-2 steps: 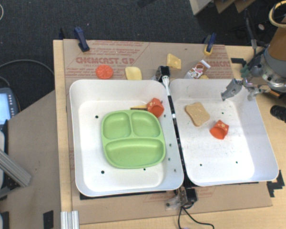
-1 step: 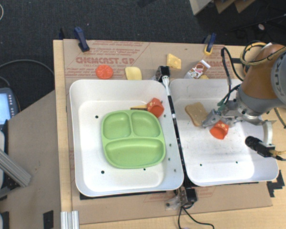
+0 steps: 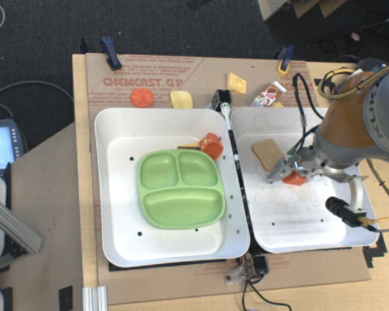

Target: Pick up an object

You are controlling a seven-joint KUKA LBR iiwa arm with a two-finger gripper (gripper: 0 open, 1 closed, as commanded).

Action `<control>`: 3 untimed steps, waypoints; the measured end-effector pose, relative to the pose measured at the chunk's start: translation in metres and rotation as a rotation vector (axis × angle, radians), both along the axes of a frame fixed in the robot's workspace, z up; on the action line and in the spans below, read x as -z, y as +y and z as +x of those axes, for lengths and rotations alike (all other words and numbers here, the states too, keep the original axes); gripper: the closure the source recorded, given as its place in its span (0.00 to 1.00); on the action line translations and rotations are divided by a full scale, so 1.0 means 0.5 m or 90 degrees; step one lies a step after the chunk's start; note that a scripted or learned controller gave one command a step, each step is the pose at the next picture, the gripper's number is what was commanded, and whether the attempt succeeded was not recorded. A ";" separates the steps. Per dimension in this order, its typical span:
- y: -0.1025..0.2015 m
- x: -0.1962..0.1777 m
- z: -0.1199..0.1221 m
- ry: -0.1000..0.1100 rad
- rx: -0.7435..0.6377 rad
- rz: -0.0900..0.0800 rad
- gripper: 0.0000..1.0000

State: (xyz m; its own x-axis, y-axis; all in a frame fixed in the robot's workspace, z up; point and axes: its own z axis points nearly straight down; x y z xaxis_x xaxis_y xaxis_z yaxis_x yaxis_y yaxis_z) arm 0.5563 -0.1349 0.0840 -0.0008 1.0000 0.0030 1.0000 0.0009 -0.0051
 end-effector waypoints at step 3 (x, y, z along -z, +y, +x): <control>0.081 0.000 0.007 -0.001 -0.002 0.000 0.00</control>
